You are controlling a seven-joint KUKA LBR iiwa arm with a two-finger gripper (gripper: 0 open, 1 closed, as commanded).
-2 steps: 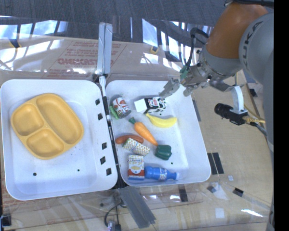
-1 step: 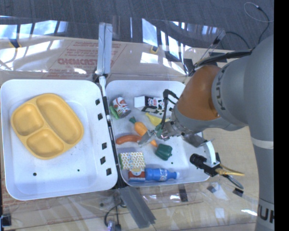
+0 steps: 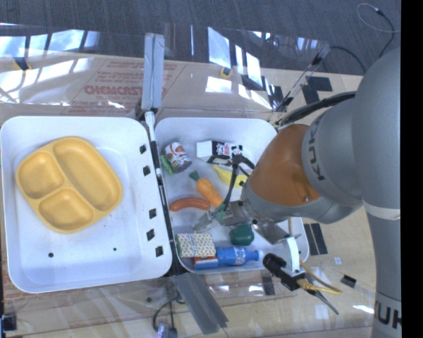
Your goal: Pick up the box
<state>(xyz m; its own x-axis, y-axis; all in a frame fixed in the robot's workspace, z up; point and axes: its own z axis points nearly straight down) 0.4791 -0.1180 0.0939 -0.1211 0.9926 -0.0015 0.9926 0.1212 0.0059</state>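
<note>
So the big grey arm [image 3: 338, 167] with its orange band comes in from the right and hangs over the middle of the right bin [image 3: 190, 124], and I honestly can't tell how the gripper [image 3: 222, 218] stands since the wrist covers most of it; nothing shows clamped in it. Left bin [image 3: 14, 210] holds just a yellow divided plate [image 3: 67, 183] in its upper half. Right bin is the cluttered one: a blue bottle [image 3: 234, 256] along the bottom edge, a red sausage-looking thing [image 3: 189, 203] mid-left, a carrot [image 3: 207, 189] above it, a can [image 3: 175, 156] at upper left, a small black-and-white packet [image 3: 218, 148] near the top, a dark green lump [image 3: 242, 235] by the gripper. The box [image 3: 196, 246] sits in the lower left corner of that bin, patterned top, touching the bottle. My guess: light cardboard, stiff enough but crushable, a bit slick. I'd pinch it across its narrower sides, since the bottle crowds its bottom edge.
</note>
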